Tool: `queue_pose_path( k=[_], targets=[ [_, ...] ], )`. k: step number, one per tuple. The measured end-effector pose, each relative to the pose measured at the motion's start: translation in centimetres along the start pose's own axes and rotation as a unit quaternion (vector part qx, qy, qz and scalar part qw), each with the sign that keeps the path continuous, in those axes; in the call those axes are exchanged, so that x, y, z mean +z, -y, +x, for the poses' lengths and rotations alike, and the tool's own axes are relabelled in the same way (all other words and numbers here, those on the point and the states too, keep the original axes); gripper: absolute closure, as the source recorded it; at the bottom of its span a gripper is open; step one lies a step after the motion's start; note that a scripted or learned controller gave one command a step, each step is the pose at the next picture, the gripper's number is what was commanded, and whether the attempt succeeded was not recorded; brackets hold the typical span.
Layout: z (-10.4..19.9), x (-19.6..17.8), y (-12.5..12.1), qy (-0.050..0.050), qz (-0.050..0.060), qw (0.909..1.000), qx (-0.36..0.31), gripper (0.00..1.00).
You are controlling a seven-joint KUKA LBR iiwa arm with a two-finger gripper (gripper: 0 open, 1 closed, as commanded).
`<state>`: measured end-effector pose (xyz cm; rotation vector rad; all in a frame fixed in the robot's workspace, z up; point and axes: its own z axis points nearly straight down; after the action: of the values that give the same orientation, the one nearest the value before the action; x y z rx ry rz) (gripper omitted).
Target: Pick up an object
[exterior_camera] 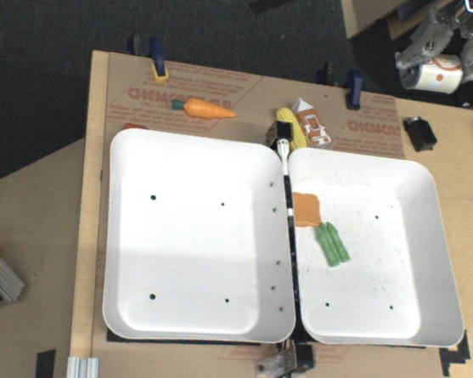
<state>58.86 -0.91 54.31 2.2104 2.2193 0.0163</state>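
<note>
Resting on a cardboard-topped bench (pixel 247 100) over dark carpet (pixel 113 6), two white bins (pixel 179 305); jaws' state unclear.

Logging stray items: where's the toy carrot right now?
The toy carrot lies outside both bins, on the brown board just behind the left bin, near that bin's far rim and right of the blue-and-yellow clamp.

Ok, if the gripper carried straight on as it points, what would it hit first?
Hard to judge: the gripper hangs past the back right corner and its heading is unclear. Straight down, it would likely meet the bench near the black block, not the right bin.
</note>
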Motion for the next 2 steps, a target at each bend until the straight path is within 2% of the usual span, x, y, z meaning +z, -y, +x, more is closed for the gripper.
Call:
queue_pose_path(
  k=[1, 2],
  targets=[
    [-14.1, 0.6, 5.9, 0.002, 0.008, 0.9999, 0.01, 1.0],
    [-7.7, 5.1, 11.2, -0.001, 0.009, 1.0, 0.001, 1.0]
  ],
)
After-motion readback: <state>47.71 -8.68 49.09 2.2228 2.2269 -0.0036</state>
